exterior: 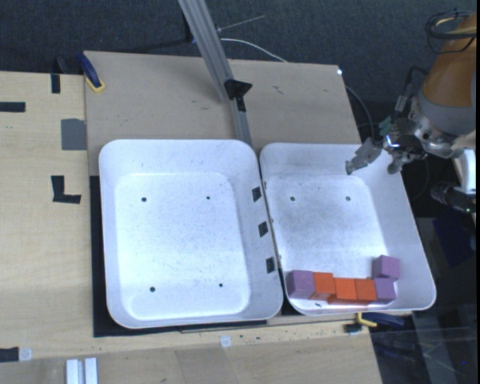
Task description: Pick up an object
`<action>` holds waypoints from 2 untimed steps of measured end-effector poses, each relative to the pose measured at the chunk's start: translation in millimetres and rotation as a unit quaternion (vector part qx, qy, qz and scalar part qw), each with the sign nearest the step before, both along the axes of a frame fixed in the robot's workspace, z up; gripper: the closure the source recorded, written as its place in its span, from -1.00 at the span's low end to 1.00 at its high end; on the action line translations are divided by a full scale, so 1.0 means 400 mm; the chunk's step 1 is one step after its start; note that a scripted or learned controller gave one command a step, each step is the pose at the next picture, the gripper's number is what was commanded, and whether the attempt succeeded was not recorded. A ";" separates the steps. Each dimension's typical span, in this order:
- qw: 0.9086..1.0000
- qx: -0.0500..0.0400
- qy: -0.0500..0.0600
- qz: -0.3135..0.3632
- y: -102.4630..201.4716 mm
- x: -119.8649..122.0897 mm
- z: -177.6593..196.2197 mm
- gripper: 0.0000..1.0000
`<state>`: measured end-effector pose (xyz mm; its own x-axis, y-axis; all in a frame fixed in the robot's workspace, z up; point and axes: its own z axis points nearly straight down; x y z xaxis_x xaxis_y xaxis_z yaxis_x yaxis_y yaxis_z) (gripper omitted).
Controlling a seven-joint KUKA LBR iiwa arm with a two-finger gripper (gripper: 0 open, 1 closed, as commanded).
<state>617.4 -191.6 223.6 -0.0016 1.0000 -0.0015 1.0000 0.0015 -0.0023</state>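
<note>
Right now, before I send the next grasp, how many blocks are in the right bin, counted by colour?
Purple blocks: 3, at and.
Orange blocks: 3, at and.
Total: 6, clustered along the near edge of the right bin. The orange ones touch, so their count is my best reading.

I see a light brown wooden bench top [32, 238] with a tan board [304, 106] lying on it. Dark blue-grey carpet [320, 14] covers the floor past the far edge. A slanted silver metal rail [208, 42] leans over the board, with a thin white cable [280, 54] beside it. Black tape pieces [60, 189] and a grey square [74, 133] are stuck to the wood on the far left. A blue and yellow clamp [91, 72] grips the board's far left corner. The light is soft and even.
</note>
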 end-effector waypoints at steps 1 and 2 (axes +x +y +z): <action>1.000 0.001 0.001 0.001 0.141 -0.038 -0.062 -1.00; 1.000 0.001 0.000 0.002 0.247 -0.012 -0.090 -1.00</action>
<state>612.5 -92.7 187.6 -0.0052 1.0000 0.0014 1.0000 0.0052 -0.0031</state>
